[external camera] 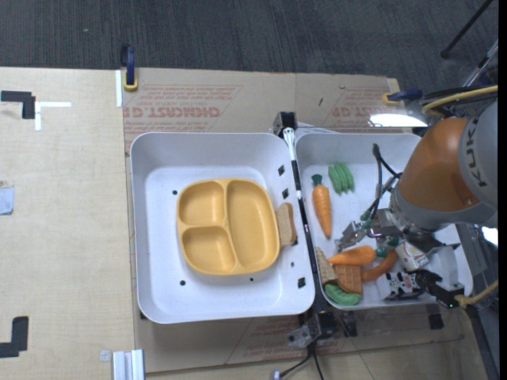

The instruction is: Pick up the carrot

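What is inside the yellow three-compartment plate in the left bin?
All three compartments of the yellow three-compartment plate look bare. A tan cracker-like slice rests against its right rim; whatever lies under the plate is covered.

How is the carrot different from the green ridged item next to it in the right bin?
The carrot is orange with a small green top; the green ridged item is green all over. The carrot is longer and tapers to a point; the green item is shorter and blunt. The carrot lies nearer the bin's left wall, the green item further up and right. Both lie flat in the right bin, apart from the gripper.
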Controlling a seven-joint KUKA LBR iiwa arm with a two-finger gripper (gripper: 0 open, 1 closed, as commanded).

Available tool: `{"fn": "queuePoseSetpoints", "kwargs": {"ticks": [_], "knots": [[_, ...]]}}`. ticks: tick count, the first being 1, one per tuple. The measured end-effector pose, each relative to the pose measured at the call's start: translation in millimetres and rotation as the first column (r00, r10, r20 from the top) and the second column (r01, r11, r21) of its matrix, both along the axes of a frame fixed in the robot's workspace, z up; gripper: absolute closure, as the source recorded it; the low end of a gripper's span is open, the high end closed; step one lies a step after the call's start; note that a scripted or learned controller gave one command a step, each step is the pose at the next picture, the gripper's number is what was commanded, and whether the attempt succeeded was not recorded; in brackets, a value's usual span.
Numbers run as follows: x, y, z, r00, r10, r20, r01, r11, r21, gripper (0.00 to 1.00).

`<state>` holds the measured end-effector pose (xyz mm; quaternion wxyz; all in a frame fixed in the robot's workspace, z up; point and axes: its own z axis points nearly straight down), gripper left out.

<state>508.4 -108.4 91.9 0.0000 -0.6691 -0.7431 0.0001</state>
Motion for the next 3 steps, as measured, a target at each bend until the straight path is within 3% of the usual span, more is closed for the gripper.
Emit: {"fn": "queuePoseSetpoints", "kwargs": {"ticks": [1,2,3], "knots": [[2,-1,9,1.0,-0.006,0.004,0.006,1.0,-0.001,1.0],[2,-1,9,1.0,-0.005,0.004,0.005,1.0,-0.001,0.0],[-28,9,0,0.945,-0.328,0.004,0.328,0.945,0.001,0.0]]}}
